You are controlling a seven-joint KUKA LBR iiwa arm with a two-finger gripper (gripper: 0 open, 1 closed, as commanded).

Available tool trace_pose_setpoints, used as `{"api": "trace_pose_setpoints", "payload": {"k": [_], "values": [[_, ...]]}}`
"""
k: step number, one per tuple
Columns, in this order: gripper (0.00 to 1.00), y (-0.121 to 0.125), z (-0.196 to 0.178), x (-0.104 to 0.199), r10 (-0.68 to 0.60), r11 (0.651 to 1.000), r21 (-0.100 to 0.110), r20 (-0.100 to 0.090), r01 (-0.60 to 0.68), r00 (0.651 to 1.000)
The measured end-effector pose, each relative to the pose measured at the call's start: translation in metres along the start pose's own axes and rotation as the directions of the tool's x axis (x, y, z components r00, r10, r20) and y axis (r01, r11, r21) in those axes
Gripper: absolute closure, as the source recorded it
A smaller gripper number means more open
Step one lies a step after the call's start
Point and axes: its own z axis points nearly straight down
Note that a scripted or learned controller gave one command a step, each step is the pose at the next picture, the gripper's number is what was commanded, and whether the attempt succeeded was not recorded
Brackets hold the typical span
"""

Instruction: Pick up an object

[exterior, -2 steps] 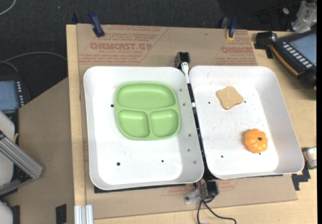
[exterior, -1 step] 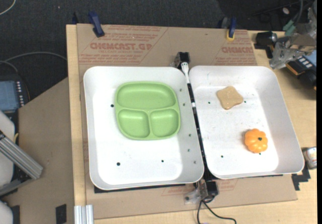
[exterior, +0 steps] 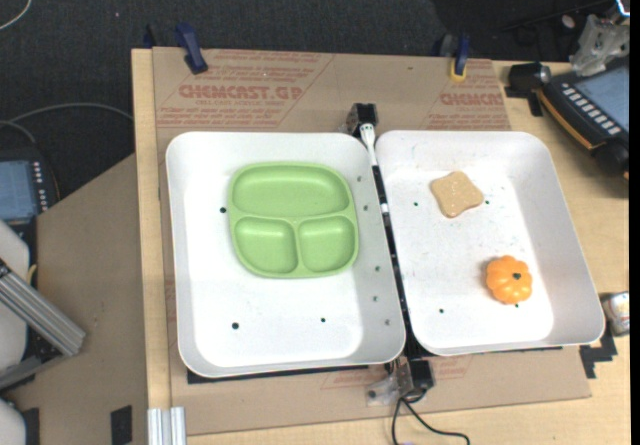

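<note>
Brown board covers the desk [exterior: 300,83], bearing two white bins side by side. Left bin [exterior: 200,313] holds a green divided plate [exterior: 293,219] toward its 12 o'clock half. Right bin [exterior: 540,223] holds a tan slice of toast [exterior: 457,194] near its 12 o'clock side and a small orange pumpkin [exterior: 509,279] toward 4 o'clock, apart.

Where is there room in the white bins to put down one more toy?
The right bin has bare floor left of the pumpkin and below the toast. The left bin has a bare strip along its near edge, below the green plate. The plate crowds that bin's middle and far part.
</note>
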Motion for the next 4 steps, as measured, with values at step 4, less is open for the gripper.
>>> {"api": "trace_pose_setpoints", "payload": {"k": [4], "values": [[1.00, -0.028, -0.078, 0.020, 0.002, 1.000, -0.010, 0.003, -0.002, 1.000]]}}
